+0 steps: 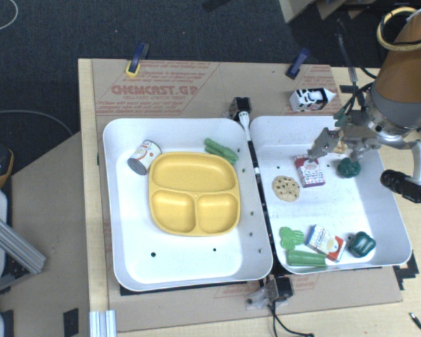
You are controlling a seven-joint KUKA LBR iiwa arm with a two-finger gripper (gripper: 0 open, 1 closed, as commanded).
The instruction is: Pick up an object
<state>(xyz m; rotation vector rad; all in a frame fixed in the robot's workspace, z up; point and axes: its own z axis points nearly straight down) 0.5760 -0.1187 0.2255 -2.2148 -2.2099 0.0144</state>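
Two shallow white bins side by side on a cardboard-covered tabletop (196, 76). In the left bin (119, 209): a yellow divided plate (194, 192) at the middle, a small tipped-over cup (143, 156) touching its upper-left rim, a green pea pod (220, 149) at its upper-right edge. In the right bin (379, 209): a chocolate-chip cookie (286, 187) near the left wall, just beside it a small red-and-white carton (311, 173), further right a dark green round piece (349, 167). Along the near wall: a green toy vegetable (290, 239) over a long green pod (306, 258), a small red, white and blue box (324, 242) touching them, a dark green capped piece (361, 244) at the right. Beyond the bins, a black-and-white cow-patterned carton (312, 99) lying on the tabletop. Reaching in from the right, the arm (403, 83), orange band above grey wrist, with the pincer (337, 144) low over the far part of the right bin, between the red-and-white carton and the dark green round piece. Fingers spread apart, released, grasping nothing; every object resting in its bin.
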